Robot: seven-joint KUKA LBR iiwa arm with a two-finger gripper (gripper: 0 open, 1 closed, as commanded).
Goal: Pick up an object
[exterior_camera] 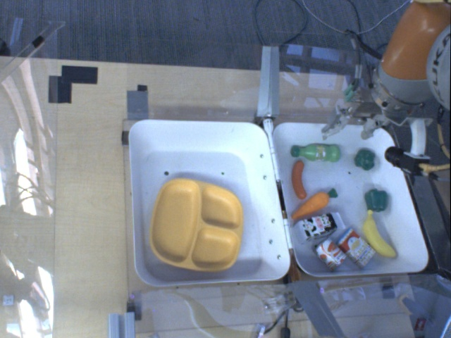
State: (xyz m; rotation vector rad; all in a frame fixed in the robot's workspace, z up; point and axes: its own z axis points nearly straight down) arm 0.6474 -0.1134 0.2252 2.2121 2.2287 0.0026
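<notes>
The gripper (352,123) is hovering with its fingers spread apart and nothing between them at the upper edge of the right bin (416,259), in the upper right of the frame, and just below it a green bottle (317,152) is lying on its side, its long axis running left to right.

Gripper (350,122) hangs open, seemingly empty, above the green bottle (316,152) in right bin (416,255)
</notes>
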